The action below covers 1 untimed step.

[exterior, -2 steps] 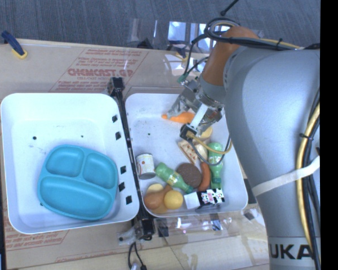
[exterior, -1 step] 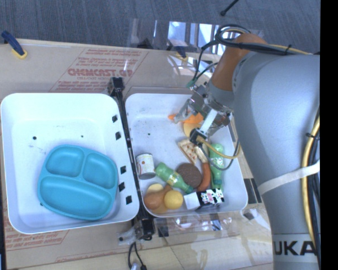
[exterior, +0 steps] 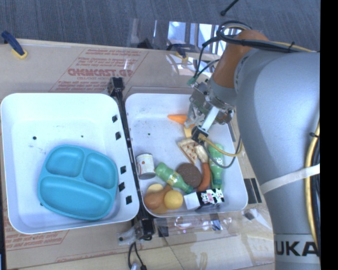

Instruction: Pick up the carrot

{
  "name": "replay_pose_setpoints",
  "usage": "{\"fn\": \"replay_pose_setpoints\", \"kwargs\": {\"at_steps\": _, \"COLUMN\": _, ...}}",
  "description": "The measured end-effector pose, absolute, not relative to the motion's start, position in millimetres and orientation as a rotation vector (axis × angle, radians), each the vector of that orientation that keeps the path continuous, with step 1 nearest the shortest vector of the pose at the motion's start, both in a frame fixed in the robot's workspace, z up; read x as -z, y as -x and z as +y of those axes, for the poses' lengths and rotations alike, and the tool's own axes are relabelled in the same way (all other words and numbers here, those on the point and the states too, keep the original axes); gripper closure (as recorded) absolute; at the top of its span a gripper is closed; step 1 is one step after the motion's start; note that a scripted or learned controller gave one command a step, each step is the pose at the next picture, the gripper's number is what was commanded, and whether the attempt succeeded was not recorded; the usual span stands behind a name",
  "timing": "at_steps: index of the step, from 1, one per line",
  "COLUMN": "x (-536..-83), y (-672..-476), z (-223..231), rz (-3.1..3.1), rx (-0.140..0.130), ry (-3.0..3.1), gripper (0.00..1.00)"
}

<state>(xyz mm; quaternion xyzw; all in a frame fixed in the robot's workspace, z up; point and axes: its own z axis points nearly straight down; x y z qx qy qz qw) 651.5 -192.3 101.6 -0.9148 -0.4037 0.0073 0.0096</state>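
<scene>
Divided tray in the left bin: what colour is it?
The tray is plain light blue all over, shown best in the camera view.

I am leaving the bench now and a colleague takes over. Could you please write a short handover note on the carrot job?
Gripper: low in the right bin, near its far wall. I cannot tell whether it holds anything.
Carrot: lying on the bin floor just left of the gripper, apart from the other toys heaped toward the front. I cannot tell whether it touches the gripper.
Done: the arm is placed beside the carrot.
Left: grasp the carrot and lift it; it is not yet raised.
</scene>
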Motion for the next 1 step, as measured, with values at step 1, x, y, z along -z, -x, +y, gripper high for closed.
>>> {"fn": "replay_pose_setpoints", "kwargs": {"at_steps": 1, "x": -100.7, "y": -649.2, "z": -192.8, "rz": -1.263, "rx": -0.041, "ry": 2.848, "gripper": 0.0}}
